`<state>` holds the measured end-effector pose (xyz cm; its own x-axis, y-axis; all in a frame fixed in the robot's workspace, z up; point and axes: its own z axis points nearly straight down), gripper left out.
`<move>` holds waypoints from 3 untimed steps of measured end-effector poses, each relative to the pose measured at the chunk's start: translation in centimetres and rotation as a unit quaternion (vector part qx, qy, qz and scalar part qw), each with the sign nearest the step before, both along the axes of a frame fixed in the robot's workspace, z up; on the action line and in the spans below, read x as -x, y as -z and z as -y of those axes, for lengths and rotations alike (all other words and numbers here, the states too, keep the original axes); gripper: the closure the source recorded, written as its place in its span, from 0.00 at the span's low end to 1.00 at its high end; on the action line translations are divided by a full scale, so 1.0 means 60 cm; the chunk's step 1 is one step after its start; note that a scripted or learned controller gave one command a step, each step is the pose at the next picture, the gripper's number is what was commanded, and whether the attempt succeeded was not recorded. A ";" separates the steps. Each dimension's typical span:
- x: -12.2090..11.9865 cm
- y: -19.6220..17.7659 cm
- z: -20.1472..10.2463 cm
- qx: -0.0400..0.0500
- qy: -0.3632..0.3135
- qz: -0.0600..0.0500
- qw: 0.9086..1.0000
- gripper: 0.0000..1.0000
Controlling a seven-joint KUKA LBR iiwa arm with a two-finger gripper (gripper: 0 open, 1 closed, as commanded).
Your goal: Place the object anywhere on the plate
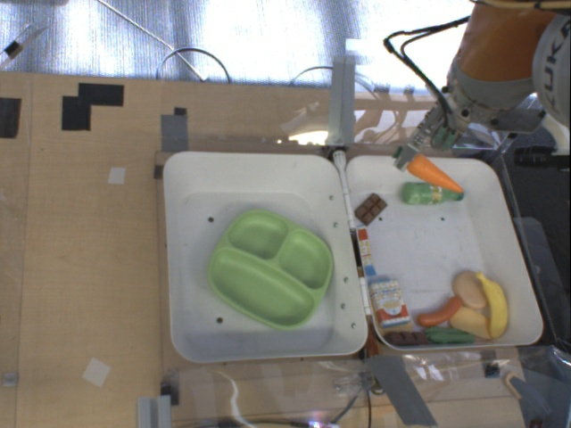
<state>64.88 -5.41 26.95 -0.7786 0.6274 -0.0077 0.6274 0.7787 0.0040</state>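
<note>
Gripping the carrot (434,171) by its green top end, the gripper (430,141) sits at the back of the right bin (446,239), near the back rim. From my feed the fingers look closed down on that stem end, w/ the orange body sticking out toward the right and slightly forward, tilted. Can't tell if the carrot's tip is off the bin floor or resting on it.

Just in front of the carrot lies a green bottle (431,193) on its side, close to touching it; I can't say if they actually touch. Left of that, a small brown chocolate piece (370,208) sits near the divider btw the bins.

Front of the right bin: a small carton (388,302) w/ red and blue print by the left wall, a dark bar (403,337) at the front edge, then a cluster at the front right corner: sausage (439,312), green pod-like item (451,335), beige egg-shaped piece (468,287), banana (495,303), all packed together and touching.

Plate (271,267) is green, three compartments, lying in the left bin (192,239) roughly centred, rotated a bit. It's well apart from the carrot, across the divider.

Arm (508,34) comes in from upper right, orange band visible above the wrist, black cable looping beside it.
</note>
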 end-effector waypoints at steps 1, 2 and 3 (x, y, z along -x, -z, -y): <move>0.012 0.128 -0.141 -0.001 -0.157 -0.002 0.988 1.00; 0.046 0.139 -0.241 0.000 -0.232 -0.001 0.973 1.00; 0.110 0.201 -0.347 0.000 -0.420 -0.001 0.908 1.00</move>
<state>58.27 15.39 14.92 -0.9823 -0.1873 -0.0053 -0.1873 0.9823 0.0027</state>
